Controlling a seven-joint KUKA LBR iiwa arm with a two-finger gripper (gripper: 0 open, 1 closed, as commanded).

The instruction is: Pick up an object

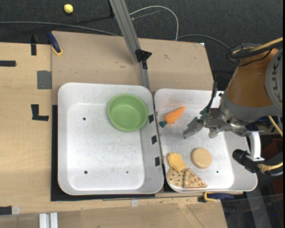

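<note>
arm: the grey arm with its orange band point(251, 87) comes in from the right of the camera view and hangs over the right-hand shallow white bin point(228, 180).
gripper: the dark two-finger gripper point(203, 129) points down and to the left over the bin floor.
fingers: two fingers point(193, 127) show, spread moderately wide, with bare white floor visible in the gap; nothing lies between them.
small orange toy carrot with a green top: the carrot point(173, 116) lies on the right bin's floor, up and to the left of the fingertips, near them but apart, its green end toward the divider.
round tan bun-like piece: the bun point(201, 157) rests just below the fingers, apart from them.
yellow lumpy toy piece: this piece point(176, 162) lies below and left of the fingertips, beside the bun.
round cracker-like biscuit and pink-topped wedge: the biscuit point(175, 177) and wedge point(194, 180) sit at the bin's near edge, well below the fingers, touching each other.
green plastic bowl: the bowl point(127, 112) stands upright in the left-hand white bin point(71, 175), well to the left of the fingers.
small yellow ball: the ball point(68, 8) lies on the dark floor, far up and left of the fingers.
</note>
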